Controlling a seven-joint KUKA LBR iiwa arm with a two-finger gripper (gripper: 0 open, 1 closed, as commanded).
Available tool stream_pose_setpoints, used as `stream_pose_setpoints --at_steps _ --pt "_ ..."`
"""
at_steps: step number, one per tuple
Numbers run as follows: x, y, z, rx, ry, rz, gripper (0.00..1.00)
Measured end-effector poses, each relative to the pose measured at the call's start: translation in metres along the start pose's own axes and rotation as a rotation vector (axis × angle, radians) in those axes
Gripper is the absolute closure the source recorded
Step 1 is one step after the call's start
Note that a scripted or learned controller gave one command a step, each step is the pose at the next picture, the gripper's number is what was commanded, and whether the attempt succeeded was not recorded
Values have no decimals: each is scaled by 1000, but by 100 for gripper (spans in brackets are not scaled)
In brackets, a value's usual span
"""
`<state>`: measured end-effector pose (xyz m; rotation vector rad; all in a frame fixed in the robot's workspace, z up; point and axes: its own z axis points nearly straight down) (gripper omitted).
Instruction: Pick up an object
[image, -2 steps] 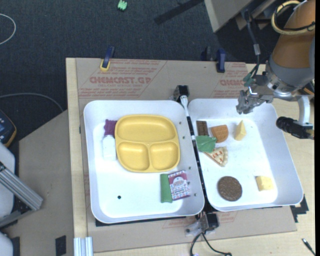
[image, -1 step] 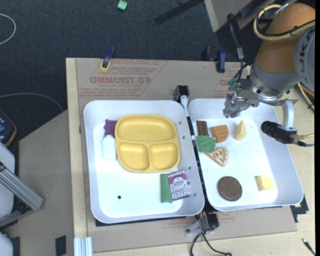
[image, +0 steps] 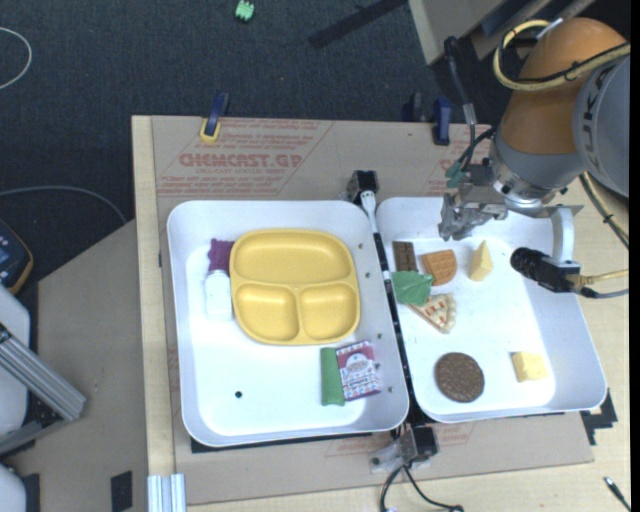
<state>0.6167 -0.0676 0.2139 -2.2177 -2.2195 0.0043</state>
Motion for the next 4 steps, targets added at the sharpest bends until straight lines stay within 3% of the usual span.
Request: stream_pose_setpoints --at_steps 3,4 --pt "-9 -7 -9 -3 0 1 100" --pt "-5 7 -19 -9 -2 0 100"
